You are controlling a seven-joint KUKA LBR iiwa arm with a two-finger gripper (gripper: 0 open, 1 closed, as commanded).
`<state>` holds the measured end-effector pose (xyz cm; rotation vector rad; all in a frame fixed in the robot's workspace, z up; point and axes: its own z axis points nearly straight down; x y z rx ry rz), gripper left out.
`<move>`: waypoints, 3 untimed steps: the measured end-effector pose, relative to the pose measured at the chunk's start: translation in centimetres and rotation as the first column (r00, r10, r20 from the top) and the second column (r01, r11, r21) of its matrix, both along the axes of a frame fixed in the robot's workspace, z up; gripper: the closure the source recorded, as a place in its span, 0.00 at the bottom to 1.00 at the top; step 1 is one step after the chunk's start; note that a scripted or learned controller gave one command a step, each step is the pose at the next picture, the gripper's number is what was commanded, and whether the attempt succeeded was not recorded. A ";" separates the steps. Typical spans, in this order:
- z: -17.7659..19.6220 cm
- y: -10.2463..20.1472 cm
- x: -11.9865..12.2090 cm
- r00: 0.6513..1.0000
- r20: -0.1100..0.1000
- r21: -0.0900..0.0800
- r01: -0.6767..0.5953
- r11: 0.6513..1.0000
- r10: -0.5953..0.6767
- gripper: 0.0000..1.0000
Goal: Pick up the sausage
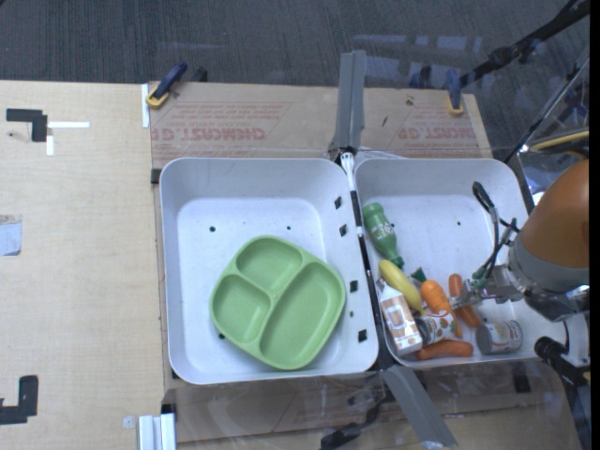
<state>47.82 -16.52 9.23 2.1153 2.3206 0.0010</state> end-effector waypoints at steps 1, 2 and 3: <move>0.9 0.0 0.0 1.000 0.000 0.000 0.002 1.000 -0.002 1.00; 13.8 5.9 0.0 0.993 -0.002 0.000 -0.120 0.993 0.120 1.00; 7.9 5.8 -0.1 0.993 -0.007 0.000 0.118 0.993 -0.118 1.00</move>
